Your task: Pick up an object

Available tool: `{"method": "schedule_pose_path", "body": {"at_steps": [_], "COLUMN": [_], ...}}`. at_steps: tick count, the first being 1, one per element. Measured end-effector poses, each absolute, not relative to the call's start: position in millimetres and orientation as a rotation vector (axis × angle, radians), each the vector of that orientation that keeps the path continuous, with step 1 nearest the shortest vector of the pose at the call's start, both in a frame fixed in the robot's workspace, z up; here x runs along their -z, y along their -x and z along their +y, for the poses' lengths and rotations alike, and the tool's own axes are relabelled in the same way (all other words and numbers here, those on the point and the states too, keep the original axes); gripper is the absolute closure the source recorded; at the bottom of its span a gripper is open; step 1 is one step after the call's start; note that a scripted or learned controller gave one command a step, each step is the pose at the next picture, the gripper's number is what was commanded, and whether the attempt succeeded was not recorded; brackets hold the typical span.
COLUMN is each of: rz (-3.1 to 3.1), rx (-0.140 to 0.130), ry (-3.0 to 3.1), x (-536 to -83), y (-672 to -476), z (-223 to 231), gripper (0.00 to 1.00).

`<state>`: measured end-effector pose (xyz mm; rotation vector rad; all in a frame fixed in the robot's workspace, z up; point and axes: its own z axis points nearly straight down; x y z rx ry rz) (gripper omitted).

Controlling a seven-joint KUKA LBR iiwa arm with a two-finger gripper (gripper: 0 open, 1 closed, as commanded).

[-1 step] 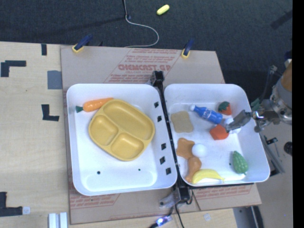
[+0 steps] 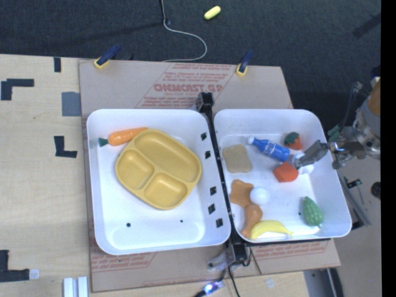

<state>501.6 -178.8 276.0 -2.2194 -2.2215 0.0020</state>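
Observation:
The right bin (image 2: 328, 184) holds several toys: a blue bottle (image 2: 270, 148), a tan square piece (image 2: 237, 158), a red block (image 2: 285, 172), a small red and green fruit (image 2: 292, 140), a white ball (image 2: 260, 195), an orange drumstick shape (image 2: 246, 204), a banana (image 2: 270, 229) and a green piece (image 2: 312, 211). My gripper (image 2: 307, 158) reaches in over the bin's right wall. Its tip sits just above and right of the red block, close to the bottle's end. Nothing can be seen held in it.
The left bin (image 2: 102, 197) holds a yellow divided plate (image 2: 158, 168) and a carrot (image 2: 124, 136) at its far left corner. Both bins rest on cardboard (image 2: 179, 85) held by clamps. A black divider (image 2: 213, 166) runs between the bins. A cable (image 2: 185, 33) lies beyond.

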Motion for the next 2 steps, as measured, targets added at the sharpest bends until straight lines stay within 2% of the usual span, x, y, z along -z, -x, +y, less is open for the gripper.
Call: {"method": "schedule_pose_path", "body": {"at_steps": [1,2], "rz": [-2.220,-2.217], "rx": [-0.005,-0.008], "ry": [2.217,2.215], "x": [-225.4,-160.5], "y": [-509.2,-507.7], "z": [-172.0,-168.8], "gripper": [0.00,0.00]}}
